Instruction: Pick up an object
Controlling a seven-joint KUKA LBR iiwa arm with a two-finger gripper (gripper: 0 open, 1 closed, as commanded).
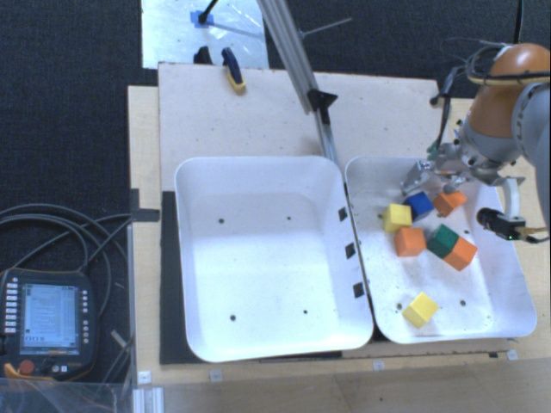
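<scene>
The right bin [508, 304] holds several coloured cubes. A yellow cube [398, 217], a blue cube [420, 204] and an orange cube [448, 201] lie near its far edge. Further forward are another orange cube [410, 241], a green cube [443, 240] touching a third orange cube [461, 253], and a lone yellow cube [421, 309]. My gripper [435, 180] hangs over the bin's far edge, just above the blue and orange cubes. Its fingers stand open with nothing between them.
The left bin [194, 231] sits beside the right one. A slanted metal pole [288, 41] crosses the board behind the bins. A teach pendant [47, 321] with cables lies at the left. The arm's wrist [504, 101] looms at the right.
</scene>
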